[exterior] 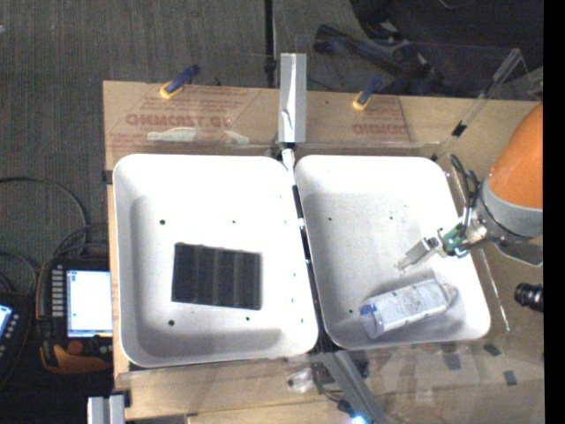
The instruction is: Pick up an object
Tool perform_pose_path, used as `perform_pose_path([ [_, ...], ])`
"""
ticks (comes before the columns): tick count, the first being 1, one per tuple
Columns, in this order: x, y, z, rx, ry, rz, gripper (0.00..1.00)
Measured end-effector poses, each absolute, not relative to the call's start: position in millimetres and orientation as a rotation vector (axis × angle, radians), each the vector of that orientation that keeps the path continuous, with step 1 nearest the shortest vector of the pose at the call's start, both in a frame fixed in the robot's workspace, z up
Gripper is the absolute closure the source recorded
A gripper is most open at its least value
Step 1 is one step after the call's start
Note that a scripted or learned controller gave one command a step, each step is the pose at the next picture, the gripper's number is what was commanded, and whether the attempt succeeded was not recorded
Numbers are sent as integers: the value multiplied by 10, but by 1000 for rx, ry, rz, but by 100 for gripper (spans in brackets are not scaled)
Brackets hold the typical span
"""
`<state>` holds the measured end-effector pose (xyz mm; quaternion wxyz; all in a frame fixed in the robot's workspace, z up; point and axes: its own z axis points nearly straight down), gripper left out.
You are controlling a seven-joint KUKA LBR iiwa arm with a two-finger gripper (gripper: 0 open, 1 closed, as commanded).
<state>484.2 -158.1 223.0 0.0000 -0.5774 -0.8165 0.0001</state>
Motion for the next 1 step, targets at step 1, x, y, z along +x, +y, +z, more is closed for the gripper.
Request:
perform_pose_path([
  [1, 4841, -1411, 1610, -1598, -2703, 0, 0],
])
